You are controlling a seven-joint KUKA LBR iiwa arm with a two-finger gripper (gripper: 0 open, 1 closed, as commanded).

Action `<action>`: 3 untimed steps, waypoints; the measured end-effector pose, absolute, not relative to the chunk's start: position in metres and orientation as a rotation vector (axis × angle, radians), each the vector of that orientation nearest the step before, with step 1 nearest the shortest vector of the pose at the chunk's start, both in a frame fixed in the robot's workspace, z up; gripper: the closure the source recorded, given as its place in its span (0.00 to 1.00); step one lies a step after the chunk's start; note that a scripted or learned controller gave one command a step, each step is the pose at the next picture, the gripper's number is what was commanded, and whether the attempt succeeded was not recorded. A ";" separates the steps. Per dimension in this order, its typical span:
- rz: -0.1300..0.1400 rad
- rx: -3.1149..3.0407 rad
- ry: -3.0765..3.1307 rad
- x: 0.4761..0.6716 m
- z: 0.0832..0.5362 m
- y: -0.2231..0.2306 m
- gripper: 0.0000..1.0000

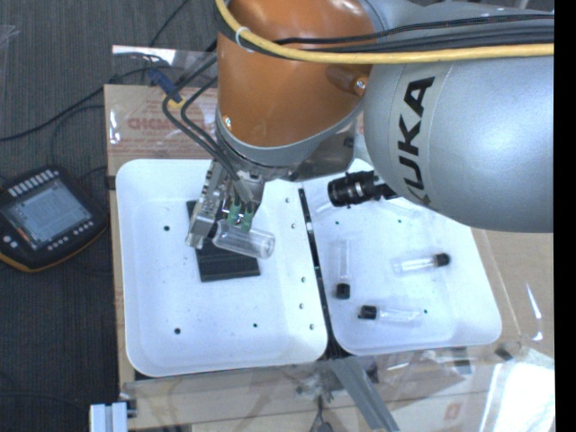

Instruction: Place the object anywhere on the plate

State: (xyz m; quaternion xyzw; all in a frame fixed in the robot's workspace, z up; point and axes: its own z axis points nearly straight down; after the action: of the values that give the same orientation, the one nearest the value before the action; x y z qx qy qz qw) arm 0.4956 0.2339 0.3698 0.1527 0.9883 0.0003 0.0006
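Observation:
A small black rectangular plate (227, 263) lies in the left white bin (153, 331), toward its upper middle. A clear vial (248, 240) lies across the plate's upper edge, pointing right. My gripper (219, 225) hangs over the plate's upper left corner, and its tip meets the vial's left end. The large orange and grey wrist above hides the top of the gripper. I cannot tell whether the vial is resting on the plate or is lifted slightly off it.
The right bin (468, 327) holds three clear vials with black caps (342, 266) (419, 262) (387, 313). A black cylinder (353, 189) juts out under the arm. A handheld pendant (43, 216) lies on the floor at left.

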 end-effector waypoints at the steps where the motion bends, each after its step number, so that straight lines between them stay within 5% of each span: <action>1: -0.001 0.357 3.119 0.552 0.370 0.225 1.00; 2: 0.001 0.018 3.138 0.487 0.412 0.233 1.00; 3: 0.002 -0.747 3.045 0.485 0.436 0.233 1.00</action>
State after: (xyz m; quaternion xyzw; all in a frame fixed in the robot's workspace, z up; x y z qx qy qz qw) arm 0.4847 0.2329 0.4358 -0.2384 0.9712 0.0005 0.0033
